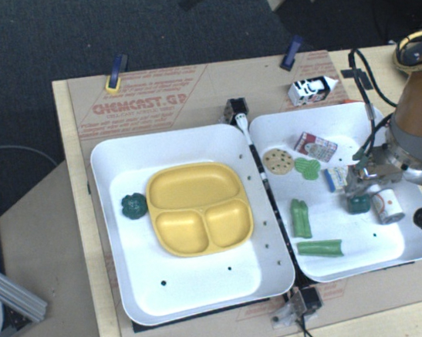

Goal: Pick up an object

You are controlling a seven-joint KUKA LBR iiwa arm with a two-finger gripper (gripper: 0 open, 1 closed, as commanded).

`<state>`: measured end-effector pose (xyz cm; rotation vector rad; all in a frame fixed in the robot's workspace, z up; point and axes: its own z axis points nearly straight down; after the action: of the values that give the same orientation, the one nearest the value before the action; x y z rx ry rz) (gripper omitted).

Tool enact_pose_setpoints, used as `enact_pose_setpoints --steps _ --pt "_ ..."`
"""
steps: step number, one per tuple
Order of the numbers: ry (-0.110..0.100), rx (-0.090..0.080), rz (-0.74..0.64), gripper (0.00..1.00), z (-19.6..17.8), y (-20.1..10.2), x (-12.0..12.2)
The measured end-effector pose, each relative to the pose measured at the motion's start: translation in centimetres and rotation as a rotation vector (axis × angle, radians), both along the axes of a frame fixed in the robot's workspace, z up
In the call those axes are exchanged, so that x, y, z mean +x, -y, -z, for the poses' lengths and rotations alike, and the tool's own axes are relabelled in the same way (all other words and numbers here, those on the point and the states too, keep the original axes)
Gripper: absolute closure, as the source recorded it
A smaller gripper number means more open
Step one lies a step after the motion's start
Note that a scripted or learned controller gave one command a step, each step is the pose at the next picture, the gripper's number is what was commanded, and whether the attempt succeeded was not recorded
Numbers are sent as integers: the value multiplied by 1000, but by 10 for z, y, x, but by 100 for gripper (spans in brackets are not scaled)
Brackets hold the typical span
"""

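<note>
The hand [360, 191] sits low in the right bin [410, 253], directly over a dark green object [358, 204]; its grip state cannot be determined; the adjacent small can [388, 206] risks being knocked aside.

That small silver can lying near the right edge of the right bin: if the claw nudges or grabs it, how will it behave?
The small silver can lies on its side, so a nudge would probably roll it across the right bin. Its rounded, shiny wall may slip between fingers. It looks small, likely light. The claw sits just beside it.
</note>
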<state>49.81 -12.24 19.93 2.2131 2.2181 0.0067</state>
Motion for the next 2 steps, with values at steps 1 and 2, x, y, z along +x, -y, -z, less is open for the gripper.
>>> enact_pose_setpoints --steps 1,2 --pt "-3 1 1 100 -27 0 1" --pt "-3 2 -3 100 -37 -31 46"
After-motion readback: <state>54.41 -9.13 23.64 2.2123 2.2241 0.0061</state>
